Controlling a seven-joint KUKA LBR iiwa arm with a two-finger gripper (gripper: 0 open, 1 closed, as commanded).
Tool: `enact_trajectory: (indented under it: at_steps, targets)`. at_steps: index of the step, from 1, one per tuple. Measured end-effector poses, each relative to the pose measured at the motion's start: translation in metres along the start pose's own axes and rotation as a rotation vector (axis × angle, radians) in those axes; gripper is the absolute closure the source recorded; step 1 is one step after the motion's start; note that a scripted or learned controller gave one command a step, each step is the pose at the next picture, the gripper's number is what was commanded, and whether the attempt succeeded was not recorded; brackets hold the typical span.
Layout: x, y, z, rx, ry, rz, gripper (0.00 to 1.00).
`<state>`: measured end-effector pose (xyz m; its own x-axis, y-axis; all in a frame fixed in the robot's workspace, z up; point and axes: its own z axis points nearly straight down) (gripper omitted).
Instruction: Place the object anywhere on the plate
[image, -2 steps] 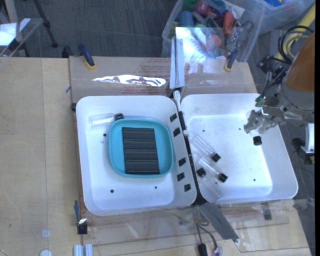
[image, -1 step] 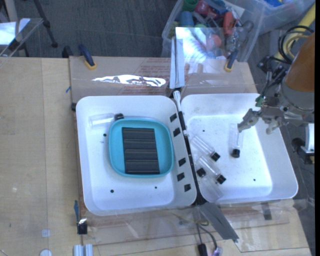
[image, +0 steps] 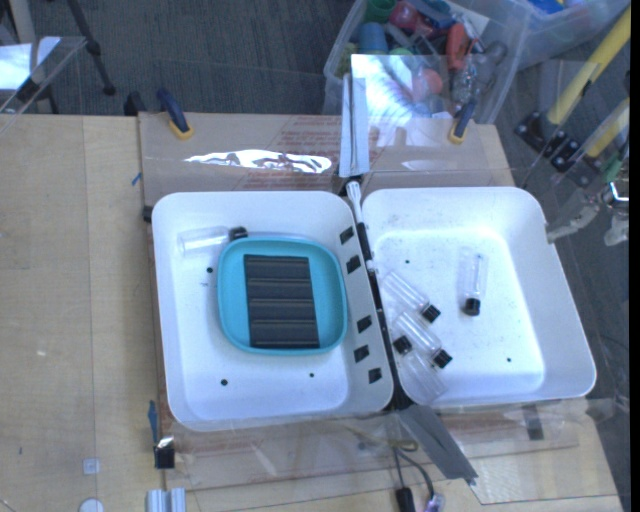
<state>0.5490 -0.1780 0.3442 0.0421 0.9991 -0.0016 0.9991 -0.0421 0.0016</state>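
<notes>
We see the teal plate (image: 232, 290) in the left bin (image: 185, 385), w/ a dark ribbed slab (image: 281, 300) lying flat on its middle, well inside the rim. If that slab is the task's object, we judge the placing done. If not, the candidates are the clear vials. One vial (image: 205, 239) lies in the left bin just beside the plate's far-left corner. An upright-lying vial (image: 470, 283) and a pair of vials (image: 418, 325) rest in the right bin (image: 525, 250). Gripper state: we can't tell, released or clenched. Risks from here, as we judge them: the vials are round, smooth, see-through plastic w/ small black caps, so they prob. roll or squirt out of a pinch, esp. if caught off-centre. The pair lies close together near the divider, so a descent there may nudge both or hit the bin wall. The plate is glossy w/ a raised, rounded-square rim. A vial dropped on the rim could roll off into the bin, and the slab's ridges leave little flat room. Both bins are shallow, hard white plastic w/ sloped walls, so anything loose slides twd the floor.
</notes>
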Motion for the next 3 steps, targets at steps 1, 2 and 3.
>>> enact_trajectory:
  at_steps: [1, 2, 3]
  targets:
    - [-0.046, -0.046, -0.069, -0.001, -0.001, 0.109, 0.00]
    - [0.013, -0.069, -0.091, 0.002, 0.000, 0.243, 0.00]
    - [-0.042, -0.055, -0.085, -0.001, -0.002, 0.297, 0.00]
